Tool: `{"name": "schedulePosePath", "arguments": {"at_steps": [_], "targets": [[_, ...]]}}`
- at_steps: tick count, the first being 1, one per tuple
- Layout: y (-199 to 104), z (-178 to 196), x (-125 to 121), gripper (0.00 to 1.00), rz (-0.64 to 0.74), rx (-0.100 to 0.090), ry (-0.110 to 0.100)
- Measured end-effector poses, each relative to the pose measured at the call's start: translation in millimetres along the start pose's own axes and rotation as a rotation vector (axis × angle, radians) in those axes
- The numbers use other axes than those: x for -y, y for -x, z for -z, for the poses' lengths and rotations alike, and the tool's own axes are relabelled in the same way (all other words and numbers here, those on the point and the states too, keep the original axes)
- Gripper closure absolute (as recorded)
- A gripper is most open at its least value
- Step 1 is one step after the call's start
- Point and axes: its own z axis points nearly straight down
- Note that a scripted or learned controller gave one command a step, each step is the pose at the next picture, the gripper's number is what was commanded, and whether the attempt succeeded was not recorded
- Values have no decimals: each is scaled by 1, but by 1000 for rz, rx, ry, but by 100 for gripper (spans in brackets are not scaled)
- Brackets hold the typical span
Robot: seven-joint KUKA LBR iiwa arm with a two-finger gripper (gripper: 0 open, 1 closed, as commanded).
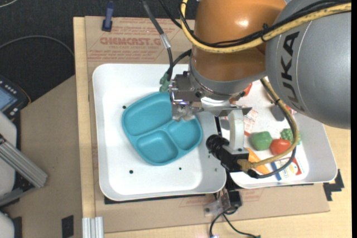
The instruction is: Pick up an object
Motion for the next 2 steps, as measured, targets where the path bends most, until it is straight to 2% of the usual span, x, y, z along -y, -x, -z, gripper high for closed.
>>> {"name": "schedulePosePath", "arguments": {"at_steps": [1,2], "targets": [[7,229,-17,100,-2,-11,35],[-56,134,-3,100,4,-1,3]]}}
